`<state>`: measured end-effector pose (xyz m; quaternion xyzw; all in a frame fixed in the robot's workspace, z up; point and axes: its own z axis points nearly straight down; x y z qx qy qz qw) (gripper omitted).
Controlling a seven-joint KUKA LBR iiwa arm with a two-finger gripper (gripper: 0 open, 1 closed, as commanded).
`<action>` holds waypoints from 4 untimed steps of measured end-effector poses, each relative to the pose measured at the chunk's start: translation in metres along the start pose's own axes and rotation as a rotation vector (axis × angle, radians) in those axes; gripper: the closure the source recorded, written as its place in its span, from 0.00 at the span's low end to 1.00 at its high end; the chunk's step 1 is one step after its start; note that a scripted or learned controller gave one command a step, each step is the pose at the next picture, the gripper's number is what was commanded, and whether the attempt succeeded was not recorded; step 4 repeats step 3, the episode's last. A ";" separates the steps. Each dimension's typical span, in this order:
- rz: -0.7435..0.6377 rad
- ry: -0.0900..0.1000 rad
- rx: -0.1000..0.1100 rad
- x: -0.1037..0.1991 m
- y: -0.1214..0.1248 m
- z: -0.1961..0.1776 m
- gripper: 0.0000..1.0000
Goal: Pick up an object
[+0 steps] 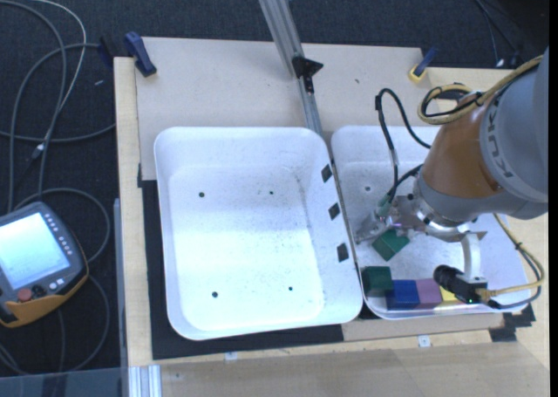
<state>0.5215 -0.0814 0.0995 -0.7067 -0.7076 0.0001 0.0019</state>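
claw right over the tilted green block

i see the claw point(390, 228) low in the right bin point(366, 160), right of frame centre. a green block point(390, 245) sits tilted just beneath its tip, touching or nearly so; i cannot tell how wide the claw stands or whether it grips anything. other blocks point(405, 289) line the bin's lower edge, just below.

No readable text, label or number shows anywhere
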 end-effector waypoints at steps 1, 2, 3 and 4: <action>0.001 0.000 -0.003 0.000 0.001 -0.011 1.00; -0.008 0.000 -0.013 0.071 0.044 -0.105 1.00; -0.009 0.002 0.002 0.166 0.016 -0.099 1.00; -0.009 0.002 0.002 0.166 0.016 -0.099 1.00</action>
